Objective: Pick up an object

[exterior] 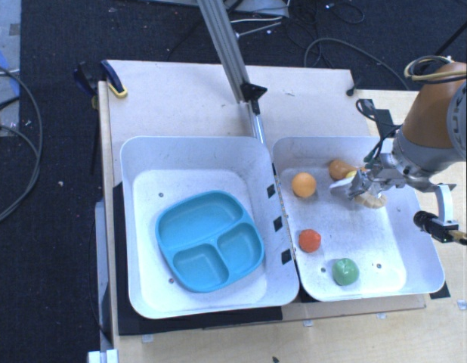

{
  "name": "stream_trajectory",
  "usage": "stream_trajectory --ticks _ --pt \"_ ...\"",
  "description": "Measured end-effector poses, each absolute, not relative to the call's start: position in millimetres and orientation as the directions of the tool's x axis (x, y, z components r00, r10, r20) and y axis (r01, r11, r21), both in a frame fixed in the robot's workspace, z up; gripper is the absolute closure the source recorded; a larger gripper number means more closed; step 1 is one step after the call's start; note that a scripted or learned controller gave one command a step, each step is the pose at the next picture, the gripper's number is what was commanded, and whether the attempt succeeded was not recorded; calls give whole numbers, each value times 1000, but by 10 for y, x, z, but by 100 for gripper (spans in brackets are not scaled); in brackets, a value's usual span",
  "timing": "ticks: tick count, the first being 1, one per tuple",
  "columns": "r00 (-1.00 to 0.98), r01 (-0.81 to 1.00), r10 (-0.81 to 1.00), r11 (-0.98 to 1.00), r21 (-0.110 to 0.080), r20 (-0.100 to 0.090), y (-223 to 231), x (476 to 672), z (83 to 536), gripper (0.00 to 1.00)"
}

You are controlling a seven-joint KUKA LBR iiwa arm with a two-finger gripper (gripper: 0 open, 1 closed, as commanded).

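White plastic makes up the 2 shallow bins, set side by side on the pale bench (180, 97). Nearest the camera in the right bin (415, 274) sits a green rounded object (344, 271), close to the front wall. Just behind it and a little to the left lies a small red ball (310, 240), apart from the green one. Further back, near the divide between the bins, rests an orange ball (304, 184). Beyond that, toward the rear, a darker orange object (340, 169) lies just beside the gripper (360, 188), which is lowered into the bin at the end of the grey arm (434, 131) reaching in from the right. A pale tan item (372, 200) shows right under the gripper, touching or nearly touching it; whether the gripper is clenched on it, released, or merely over it cannot be told from this slant.

The left bin (143, 161) holds a blue tray (209, 240) with 3 compartments, lying flat and turned at an angle. Behind the bins, a grey metal post (226, 40) slants up from the bench toward the far edge.
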State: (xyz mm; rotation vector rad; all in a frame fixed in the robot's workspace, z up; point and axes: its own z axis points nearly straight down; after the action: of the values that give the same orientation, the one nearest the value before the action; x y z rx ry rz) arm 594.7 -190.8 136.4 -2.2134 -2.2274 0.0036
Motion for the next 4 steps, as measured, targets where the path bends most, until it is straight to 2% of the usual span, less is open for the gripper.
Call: stream_trajectory --ticks 2,4 --pt "-8 1000 1000 8 -1 -2 -1987 6118 2244 100" --pt "-13 1000 1000 13 -8 2 -799 6096 2299 100"
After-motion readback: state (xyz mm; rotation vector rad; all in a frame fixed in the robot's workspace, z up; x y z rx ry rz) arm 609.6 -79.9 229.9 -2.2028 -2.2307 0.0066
